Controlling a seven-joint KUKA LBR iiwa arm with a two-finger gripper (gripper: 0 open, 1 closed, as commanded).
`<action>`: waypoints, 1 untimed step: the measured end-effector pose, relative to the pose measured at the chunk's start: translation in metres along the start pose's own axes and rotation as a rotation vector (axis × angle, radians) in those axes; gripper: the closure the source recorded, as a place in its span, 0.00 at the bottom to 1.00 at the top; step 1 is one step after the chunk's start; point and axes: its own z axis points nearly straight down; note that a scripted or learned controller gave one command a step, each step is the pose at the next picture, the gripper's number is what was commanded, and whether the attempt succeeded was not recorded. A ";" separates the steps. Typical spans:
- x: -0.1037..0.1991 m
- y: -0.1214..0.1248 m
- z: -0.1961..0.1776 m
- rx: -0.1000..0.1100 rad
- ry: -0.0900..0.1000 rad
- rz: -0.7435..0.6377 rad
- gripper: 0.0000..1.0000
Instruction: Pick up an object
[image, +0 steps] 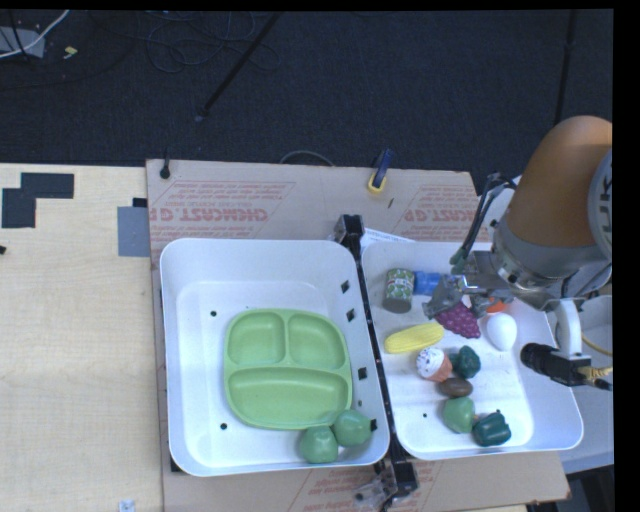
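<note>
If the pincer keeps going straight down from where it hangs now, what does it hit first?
Most likely the purple grape bunch, which lies right under the pincer in the right bin. The blue item sits just beside that line, and depth is hard to judge from this slanted view.

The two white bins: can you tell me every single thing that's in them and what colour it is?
Bins: two, white, side by side.
Divided plate: one, light green, left bin.
Round fruits: two, green, left bin, at the plate's near edge.
Can: one, dark green, right bin, far end.
Blue item: one, beside the can.
Corn: one, yellow, right bin.
Grapes: one bunch, purple, under the claw.
Egg: one, white, right of the grapes.
Other small toy foods: several, mixed colours, right bin's near end.
Arm: one, grey and orange, from the right.
Claw: one, above the grapes.
</note>
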 end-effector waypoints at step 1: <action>0.014 -0.012 -0.003 -0.001 -0.001 0.000 1.00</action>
